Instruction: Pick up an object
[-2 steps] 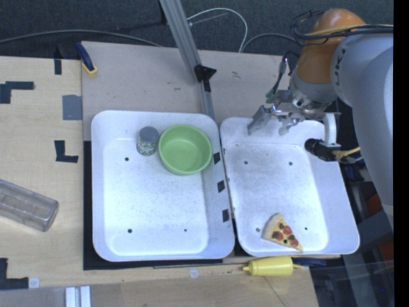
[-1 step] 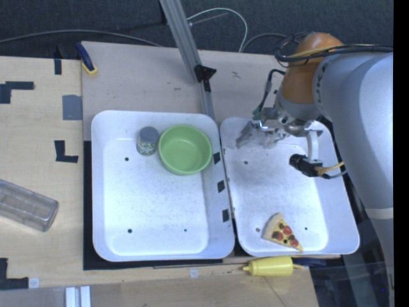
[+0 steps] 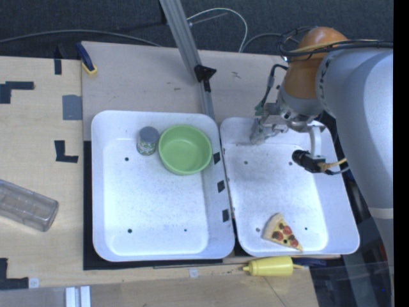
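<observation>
Hovering gripper (image 3: 261,132) over right bin (image 3: 332,190); no legible writing.

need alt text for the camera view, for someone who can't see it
A grey robot arm reaches in from the right, its gripper low over the far left corner of the right white bin, which holds a toy pizza slice near its front edge. The left bin holds a green bowl touching a small can; a yellow bottle lies on the bench in front.

Robot lab, taped bench (image 3: 38,139), twin white bins (image 3: 102,190), cables (image 3: 223,15)
</observation>
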Controlling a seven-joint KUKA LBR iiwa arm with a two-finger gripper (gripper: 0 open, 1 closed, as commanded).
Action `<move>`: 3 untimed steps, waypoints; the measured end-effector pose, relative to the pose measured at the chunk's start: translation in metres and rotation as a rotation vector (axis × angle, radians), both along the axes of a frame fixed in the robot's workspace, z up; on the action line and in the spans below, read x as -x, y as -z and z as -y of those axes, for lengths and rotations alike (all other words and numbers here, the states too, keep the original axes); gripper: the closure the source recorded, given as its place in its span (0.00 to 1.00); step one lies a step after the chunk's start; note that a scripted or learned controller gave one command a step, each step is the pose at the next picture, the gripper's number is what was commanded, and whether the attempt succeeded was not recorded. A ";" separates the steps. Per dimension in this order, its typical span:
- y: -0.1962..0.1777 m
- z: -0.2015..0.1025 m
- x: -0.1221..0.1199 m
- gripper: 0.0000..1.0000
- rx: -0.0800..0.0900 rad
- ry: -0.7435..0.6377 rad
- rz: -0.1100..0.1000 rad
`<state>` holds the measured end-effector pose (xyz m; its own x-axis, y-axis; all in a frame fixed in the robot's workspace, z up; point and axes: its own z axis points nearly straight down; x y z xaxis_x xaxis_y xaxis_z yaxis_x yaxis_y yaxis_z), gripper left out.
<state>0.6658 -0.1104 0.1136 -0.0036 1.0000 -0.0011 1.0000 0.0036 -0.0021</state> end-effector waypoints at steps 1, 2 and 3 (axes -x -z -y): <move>-0.051 -0.009 -0.007 1.00 -0.001 0.001 0.006; -0.099 -0.003 -0.002 1.00 0.000 0.003 0.006; -0.138 -0.003 -0.003 1.00 0.000 0.002 0.006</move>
<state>0.6691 -0.1073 0.2515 -0.0016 1.0000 -0.0007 1.0000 0.0016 0.0038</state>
